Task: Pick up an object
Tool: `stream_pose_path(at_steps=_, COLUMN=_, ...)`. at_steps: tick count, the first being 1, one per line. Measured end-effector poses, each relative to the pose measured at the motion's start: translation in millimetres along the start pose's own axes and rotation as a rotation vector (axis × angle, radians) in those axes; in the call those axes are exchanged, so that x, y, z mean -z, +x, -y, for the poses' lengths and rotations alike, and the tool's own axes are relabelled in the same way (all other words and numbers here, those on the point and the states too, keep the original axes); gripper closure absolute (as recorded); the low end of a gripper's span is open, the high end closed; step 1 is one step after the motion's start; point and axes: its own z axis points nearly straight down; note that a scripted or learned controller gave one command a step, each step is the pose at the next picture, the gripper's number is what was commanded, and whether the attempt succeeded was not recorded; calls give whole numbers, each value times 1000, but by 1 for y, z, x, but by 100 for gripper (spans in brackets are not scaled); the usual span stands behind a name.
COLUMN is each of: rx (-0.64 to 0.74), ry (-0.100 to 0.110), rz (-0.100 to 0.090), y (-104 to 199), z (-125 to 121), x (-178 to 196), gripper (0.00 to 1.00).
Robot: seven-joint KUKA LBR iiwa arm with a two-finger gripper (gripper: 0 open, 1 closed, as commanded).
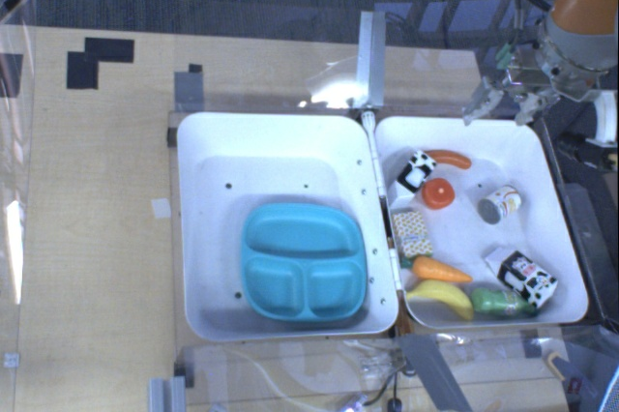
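Pincer [505, 105] hangs above the right bin's [556, 170] far rim, fingers spread wide, holding nothing. Nearest candidate: sausage [448, 160], lying in the bin's far part, just beside the cow-print carton [416, 171]. Its long axis runs left-right, right end slightly nearer. Good practice: descend straight, fingers straddling the short width, clear of the carton.
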Motion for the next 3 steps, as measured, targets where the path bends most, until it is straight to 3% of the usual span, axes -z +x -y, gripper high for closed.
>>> stream_pose_path(at_steps=1, rx=-62, ry=0, rz=0, y=30, z=25, x=-43, gripper=0)
stream_pose_path(at_steps=2, rx=-106, ry=-3, rz=-1, y=-2, z=-6, x=-153, gripper=0)
stream_pose_path(at_steps=3, rx=-177, ry=-9, rz=1, y=-54, z=17, x=-176, gripper=0)
